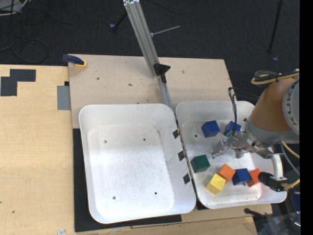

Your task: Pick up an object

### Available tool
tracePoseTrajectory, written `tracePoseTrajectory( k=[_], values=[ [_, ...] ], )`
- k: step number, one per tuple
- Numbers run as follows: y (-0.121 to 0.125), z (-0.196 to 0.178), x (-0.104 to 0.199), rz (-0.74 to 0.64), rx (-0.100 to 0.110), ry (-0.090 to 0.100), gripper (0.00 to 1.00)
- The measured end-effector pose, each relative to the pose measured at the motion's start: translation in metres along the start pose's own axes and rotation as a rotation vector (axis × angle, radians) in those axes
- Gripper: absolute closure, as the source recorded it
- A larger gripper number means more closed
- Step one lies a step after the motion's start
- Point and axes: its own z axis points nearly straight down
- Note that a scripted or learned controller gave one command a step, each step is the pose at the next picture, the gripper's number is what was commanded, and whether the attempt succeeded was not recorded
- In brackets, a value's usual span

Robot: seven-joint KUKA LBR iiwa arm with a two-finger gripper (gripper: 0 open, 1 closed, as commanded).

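The tool [226, 143] is seen low in the right bin [188, 112], among the blocks. Whether it is open or shut cannot be told. A blue block [210, 128] lies at its ten o'clock, a green block [199, 163] at eight, and an orange block [226, 171] at six, beside a yellow block [215, 183].

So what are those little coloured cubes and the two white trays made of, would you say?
The cubes, like the blue cube and the yellow cube, look like painted wood or solid plastic: flat matte colour, crisp edges, no gloss. I can't tell which. The right bin and left bin look like thin moulded plastic: smooth white, rounded corners, a soft sheen.
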Motion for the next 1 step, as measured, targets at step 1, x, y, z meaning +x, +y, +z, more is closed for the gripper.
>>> tracePoseTrajectory(
  k=[1],
  values=[
    [0.0003,-0.0134,-0.0022,0.007,-0.004,-0.001,1.00]
  ],
)
